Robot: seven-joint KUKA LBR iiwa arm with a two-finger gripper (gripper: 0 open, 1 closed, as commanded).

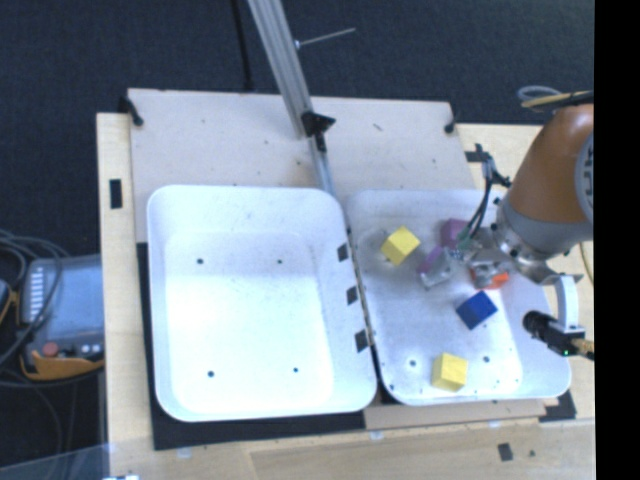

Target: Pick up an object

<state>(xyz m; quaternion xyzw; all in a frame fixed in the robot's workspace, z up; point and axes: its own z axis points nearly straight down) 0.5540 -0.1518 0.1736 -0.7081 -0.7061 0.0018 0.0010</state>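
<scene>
— How many bins sit on the worktop?
— Two: a left bin and a right bin.
— And the blocks?
— Two yellow, an upper yellow block and a lower yellow block, plus one blue block.

A pale wooden bench stands on dark carpet, with a lighter board laid across its back half. A slanted aluminium rail rises from the board's middle toward the top edge. At the left, a grey pendant lies among black cables.
</scene>
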